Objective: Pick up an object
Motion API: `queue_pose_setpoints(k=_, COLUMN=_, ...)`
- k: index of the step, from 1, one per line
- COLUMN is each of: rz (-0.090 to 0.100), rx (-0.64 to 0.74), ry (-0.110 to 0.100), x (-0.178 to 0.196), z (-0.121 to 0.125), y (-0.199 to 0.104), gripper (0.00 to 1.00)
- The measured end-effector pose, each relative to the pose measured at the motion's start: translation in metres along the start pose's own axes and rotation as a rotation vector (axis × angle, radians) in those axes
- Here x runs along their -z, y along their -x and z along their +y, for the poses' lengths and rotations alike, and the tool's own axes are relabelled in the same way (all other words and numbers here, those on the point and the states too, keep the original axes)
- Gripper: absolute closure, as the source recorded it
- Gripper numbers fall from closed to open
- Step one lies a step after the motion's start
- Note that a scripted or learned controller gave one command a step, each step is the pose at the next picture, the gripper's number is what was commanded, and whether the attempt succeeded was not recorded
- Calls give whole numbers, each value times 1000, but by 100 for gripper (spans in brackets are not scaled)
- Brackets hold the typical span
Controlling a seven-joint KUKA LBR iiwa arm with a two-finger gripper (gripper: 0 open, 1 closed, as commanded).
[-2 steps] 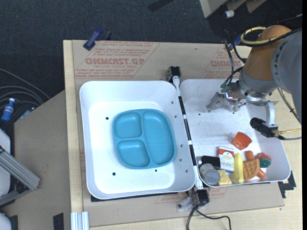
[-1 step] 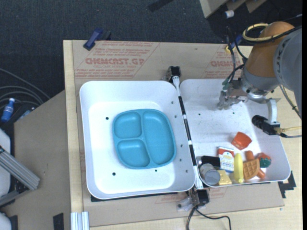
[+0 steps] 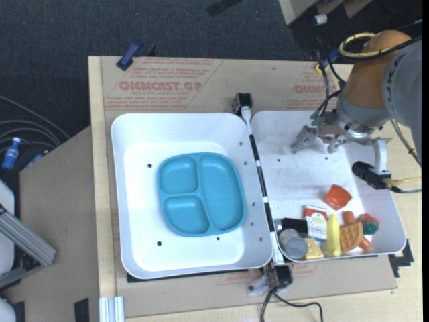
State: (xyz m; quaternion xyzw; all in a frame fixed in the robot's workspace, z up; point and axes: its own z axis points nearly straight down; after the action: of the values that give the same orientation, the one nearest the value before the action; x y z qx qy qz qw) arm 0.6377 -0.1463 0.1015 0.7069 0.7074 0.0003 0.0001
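White plastic formed the two shallow bins on the table, and the right bin point(image 3: 281, 129) served as the landmark. The hand point(image 3: 320, 137) hung over that bin's far end, its two fingers point(image 3: 301, 139) splayed wide apart with nothing between them, the arm's orange band point(image 3: 372, 69) just above it toward the bin's far right corner. Every candidate for picking lay at the bin's near end, well apart from the hand: an orange block point(image 3: 338, 196), a small red-and-white carton point(image 3: 315, 215), a yellow piece point(image 3: 332, 233), a waffle-like toy point(image 3: 350, 235), a carrot-like toy point(image 3: 366, 224), a round metal tin point(image 3: 295, 245) and a black item point(image 3: 293, 225) beside it. To the left of the right bin, the other bin held a blue divided plate point(image 3: 201, 193).

The toys at the near end were touching or overlapping, so a descent there might well have landed a finger on top of one piece instead of beside it, or nudged neighbours aside and closed on nothing. The orange block sat slightly clear of the heap and looked the safer target. Items against the near wall risked the fingers striking the rim.
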Motion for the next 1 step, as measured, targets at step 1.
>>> queue_pose_setpoints(k=1, rz=0, rx=-2, ry=-3, x=-17, z=-79, y=20, gripper=0)
